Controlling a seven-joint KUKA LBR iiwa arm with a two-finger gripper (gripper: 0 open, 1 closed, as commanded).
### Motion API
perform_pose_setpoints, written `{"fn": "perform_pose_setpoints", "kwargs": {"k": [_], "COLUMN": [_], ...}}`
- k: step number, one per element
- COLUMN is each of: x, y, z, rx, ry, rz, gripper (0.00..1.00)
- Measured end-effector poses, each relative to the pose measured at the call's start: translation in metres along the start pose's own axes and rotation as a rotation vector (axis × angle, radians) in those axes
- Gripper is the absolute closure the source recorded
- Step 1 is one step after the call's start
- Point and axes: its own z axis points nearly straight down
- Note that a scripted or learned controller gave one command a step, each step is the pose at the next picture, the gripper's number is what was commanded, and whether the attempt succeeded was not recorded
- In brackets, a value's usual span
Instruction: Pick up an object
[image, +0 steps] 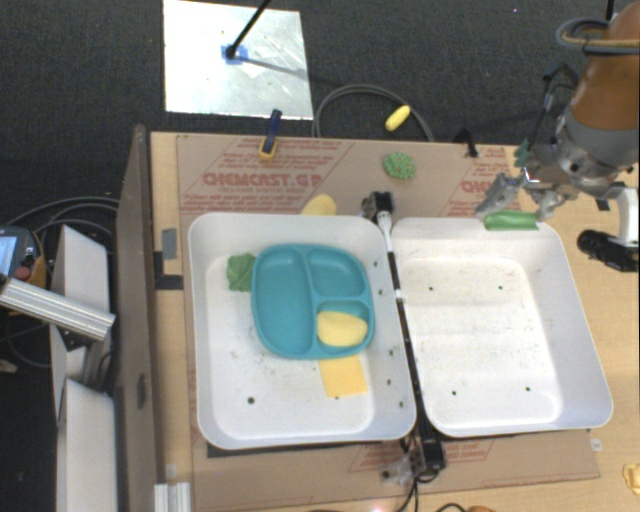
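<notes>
Pincer up at the far rim of the right bin; fingers spread, a green oblong piece lying just under them on the rim, not clearly pinched; left bin holds a teal divided plate with a yellow lump in its near-right compartment; green leaf-like bit touching the plate's left edge; yellow flat slice just beside the plate's near edge; on the table beyond the bins, a green round knobbly item
</notes>
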Motion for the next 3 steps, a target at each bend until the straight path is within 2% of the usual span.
{"fn": "perform_pose_setpoints", "kwargs": {"k": [1,2,3], "x": [0.012,0.013,0.014], "y": [-0.004,0.013,0.013], "z": [0.152,0.188,0.176], "rx": [0.005,-0.002,-0.004], "ry": [0.002,-0.001,0.0], "rz": [0.0,-0.003,-0.004], "gripper": [0.0,0.0,1.0]}}
